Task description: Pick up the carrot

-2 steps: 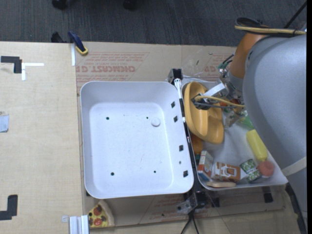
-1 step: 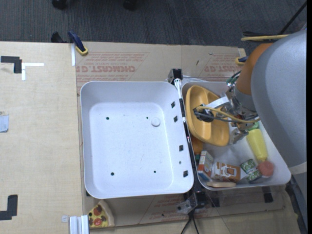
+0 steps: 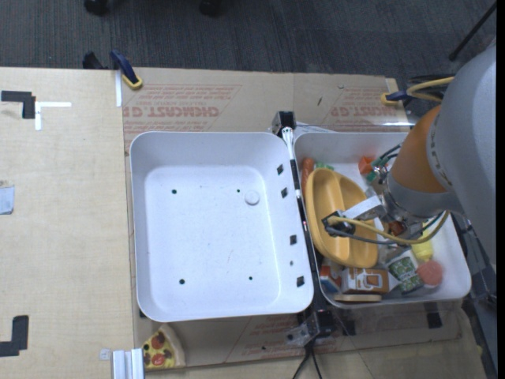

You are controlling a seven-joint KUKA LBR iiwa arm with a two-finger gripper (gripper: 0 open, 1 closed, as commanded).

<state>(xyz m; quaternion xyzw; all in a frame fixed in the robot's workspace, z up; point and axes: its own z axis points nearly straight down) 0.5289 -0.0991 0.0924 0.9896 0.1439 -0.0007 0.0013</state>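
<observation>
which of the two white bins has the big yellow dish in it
The shallow white bin on the view's right, under the grey arm: the oval yellow dish lies in it. The left white bin holds a small white disc.

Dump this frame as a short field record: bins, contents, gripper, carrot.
left_bin: left shallow white plastic bin, one small white round disc inside
right_bin: right shallow white plastic bin, crowded: yellow oval plastic dish, small printed carton, green packet, pink round piece
carrot: probably the small orange piece beside the dish's far end; not certain
arm: gripper over the right bin, beside the dish
outside: toy pizza slice near the left bin
</observation>
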